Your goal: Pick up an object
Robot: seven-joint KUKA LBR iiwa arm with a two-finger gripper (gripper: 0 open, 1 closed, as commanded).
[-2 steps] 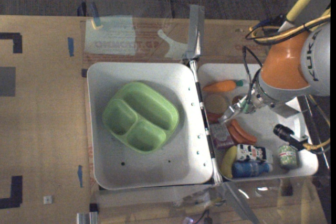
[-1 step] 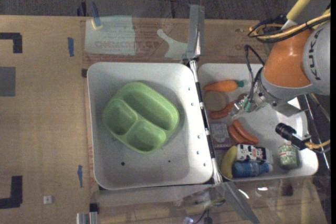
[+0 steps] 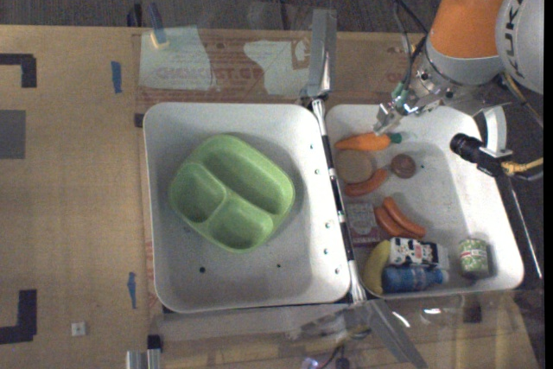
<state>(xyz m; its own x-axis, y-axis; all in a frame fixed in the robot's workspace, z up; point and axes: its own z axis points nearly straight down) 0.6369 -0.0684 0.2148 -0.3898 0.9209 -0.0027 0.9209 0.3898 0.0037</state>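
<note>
A: Camera view: the jaws (image 3: 390,118) hang over the upper left of the right bin (image 3: 505,220), just above the carrot (image 3: 363,143). Approach step, nothing gripped, and I cannot tell how wide they stand.

B: The carrot's orange, tapered, lying flat; next comes a straight descent and a close

An orange toy carrot with a green tip (image 3: 365,142) lies flat, pointing left, near the back-left corner of the right white bin (image 3: 505,225), just below the claw (image 3: 393,118).
</note>
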